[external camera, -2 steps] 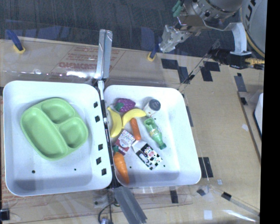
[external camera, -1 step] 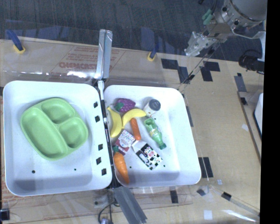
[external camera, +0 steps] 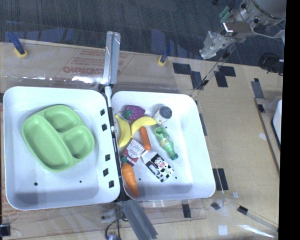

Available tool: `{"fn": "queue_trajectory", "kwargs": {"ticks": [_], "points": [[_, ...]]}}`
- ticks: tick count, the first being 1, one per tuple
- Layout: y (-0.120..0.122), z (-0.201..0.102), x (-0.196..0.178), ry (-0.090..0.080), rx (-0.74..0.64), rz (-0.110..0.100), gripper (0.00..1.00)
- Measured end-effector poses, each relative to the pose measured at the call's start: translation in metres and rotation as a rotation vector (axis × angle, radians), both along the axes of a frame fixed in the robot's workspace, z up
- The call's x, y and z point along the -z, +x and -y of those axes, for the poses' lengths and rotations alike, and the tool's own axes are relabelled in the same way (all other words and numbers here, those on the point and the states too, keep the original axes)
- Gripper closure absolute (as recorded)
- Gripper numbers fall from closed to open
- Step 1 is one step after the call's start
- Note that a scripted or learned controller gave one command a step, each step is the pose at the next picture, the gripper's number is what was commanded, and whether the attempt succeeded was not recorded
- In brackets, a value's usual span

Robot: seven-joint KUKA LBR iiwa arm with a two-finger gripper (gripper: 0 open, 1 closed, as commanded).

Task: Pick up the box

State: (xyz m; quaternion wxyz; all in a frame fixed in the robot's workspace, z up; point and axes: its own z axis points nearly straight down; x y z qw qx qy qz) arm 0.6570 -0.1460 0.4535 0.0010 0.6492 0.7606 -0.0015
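The box (external camera: 160, 168), small with a black-and-white cow pattern, lies flat in the front middle of the right bin (external camera: 200, 158). A red-and-white carton (external camera: 134, 150) rests just to its left. My gripper (external camera: 213, 44) hangs high over the bench, beyond the right bin's far right corner and well away from the box. Nothing is visibly held in it.
Around the box lie two bananas (external camera: 124, 133), purple grapes (external camera: 134, 112), a small carrot (external camera: 145, 138), a bigger carrot (external camera: 129, 179), a green bottle (external camera: 166, 143) and a round tin (external camera: 165, 112). The left bin (external camera: 10, 186) holds a green divided plate (external camera: 58, 136).
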Motion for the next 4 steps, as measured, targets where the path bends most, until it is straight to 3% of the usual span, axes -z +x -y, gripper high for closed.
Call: {"fn": "queue_trajectory", "kwargs": {"ticks": [1,2,4], "points": [[-0.012,0.033,0.011,0.003,-0.057,-0.003,1.00],[-0.021,0.064,0.054,0.003,-0.160,-0.001,1.00],[-0.020,0.063,0.032,0.000,-0.167,-0.001,1.00]]}}
